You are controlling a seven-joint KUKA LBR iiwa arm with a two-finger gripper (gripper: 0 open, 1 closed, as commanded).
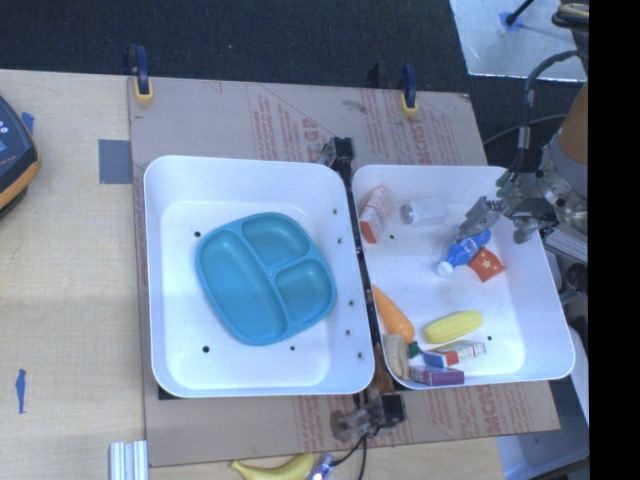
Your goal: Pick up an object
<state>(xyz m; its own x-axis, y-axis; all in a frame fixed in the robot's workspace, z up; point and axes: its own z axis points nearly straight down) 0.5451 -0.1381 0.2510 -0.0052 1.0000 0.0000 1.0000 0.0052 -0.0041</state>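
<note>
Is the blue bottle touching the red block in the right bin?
Touching. The camera view shows the blue bottle lying against the red block, with no white bin floor between them.

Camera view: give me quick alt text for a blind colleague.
The hand hovers over a blue bottle in the right bin, among a red block, corn and carrot. The left bin holds a blue divided plate.

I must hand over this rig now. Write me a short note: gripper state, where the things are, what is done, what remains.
Gripper: low over the right white bin, just above the small blue bottle with white cap; nothing seen between its fingers.
Red block touches the bottle. Yellow corn-shaped toy and orange carrot-shaped toy lie nearer the front.
Left white bin: blue divided plate.
Done: approach. Left: grasp and lift.
</note>
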